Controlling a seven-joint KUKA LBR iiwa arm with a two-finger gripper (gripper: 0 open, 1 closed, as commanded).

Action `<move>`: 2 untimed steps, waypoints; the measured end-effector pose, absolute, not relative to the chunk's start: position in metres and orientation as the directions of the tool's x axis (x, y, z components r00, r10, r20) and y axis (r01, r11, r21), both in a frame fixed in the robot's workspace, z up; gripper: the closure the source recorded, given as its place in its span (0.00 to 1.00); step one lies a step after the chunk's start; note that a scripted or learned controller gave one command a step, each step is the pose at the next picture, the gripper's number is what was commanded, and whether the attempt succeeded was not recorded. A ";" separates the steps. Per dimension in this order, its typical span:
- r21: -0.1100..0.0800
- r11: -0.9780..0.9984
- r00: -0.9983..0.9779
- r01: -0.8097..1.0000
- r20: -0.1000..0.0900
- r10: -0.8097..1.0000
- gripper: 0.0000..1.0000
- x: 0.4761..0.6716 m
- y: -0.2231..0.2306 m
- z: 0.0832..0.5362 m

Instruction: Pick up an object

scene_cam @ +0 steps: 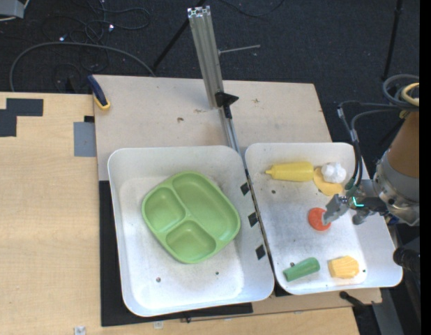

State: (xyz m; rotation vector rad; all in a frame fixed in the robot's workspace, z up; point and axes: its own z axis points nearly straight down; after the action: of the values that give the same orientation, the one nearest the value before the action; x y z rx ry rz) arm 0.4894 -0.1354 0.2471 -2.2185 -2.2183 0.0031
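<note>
No legible text, label, brand, number or sign anywhere.

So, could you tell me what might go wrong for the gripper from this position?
1. The gripper sits at the edge of the small red object, not over its middle, so a grasp may push it away instead.
2. The yellow bottle and the white ball lie close behind, so the arm could knock them.

A robotics lab: a plywood table (271,110) carries two white bins (125,187), an aluminium post (205,54) rises behind them, and loose cables (55,51) trail across dark carpet (306,33).
</note>
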 end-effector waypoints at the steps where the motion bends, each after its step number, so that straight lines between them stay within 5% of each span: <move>1: -0.004 0.000 0.000 1.000 0.001 1.000 0.00 0.490 -0.135 0.247; 2: -0.009 0.000 0.000 1.000 0.002 1.000 0.00 0.487 -0.138 0.183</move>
State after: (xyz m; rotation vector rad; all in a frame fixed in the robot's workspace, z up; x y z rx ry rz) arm 0.4869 -0.1377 0.1834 -2.2162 -2.2152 0.0073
